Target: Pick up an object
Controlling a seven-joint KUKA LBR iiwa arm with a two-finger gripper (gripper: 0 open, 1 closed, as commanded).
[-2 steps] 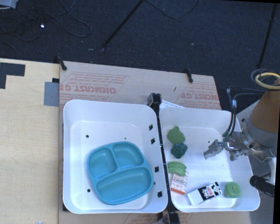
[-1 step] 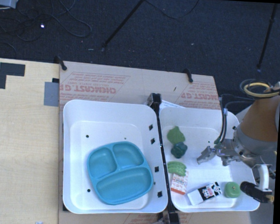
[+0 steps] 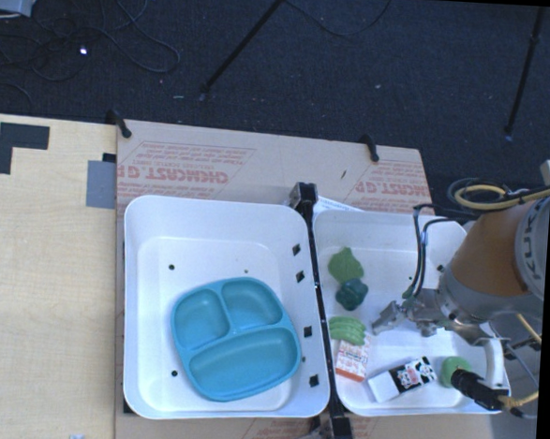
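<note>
Faintly, mirrored print on cardboard [image 3: 199,166], carton [image 3: 352,358]

We look down on two bins side by side. In the left bin [image 3: 141,251] lies a divided plate [image 3: 236,339], toward its near right part. In the right bin [image 3: 387,236] two small toys [image 3: 348,275] sit touching near the divider. Nearer us lie a third toy [image 3: 346,328] and a packet [image 3: 351,359]. Right of these rests a small carton [image 3: 403,378], beside a ball [image 3: 453,369]. The arm [image 3: 493,262] reaches in from the right.
</note>
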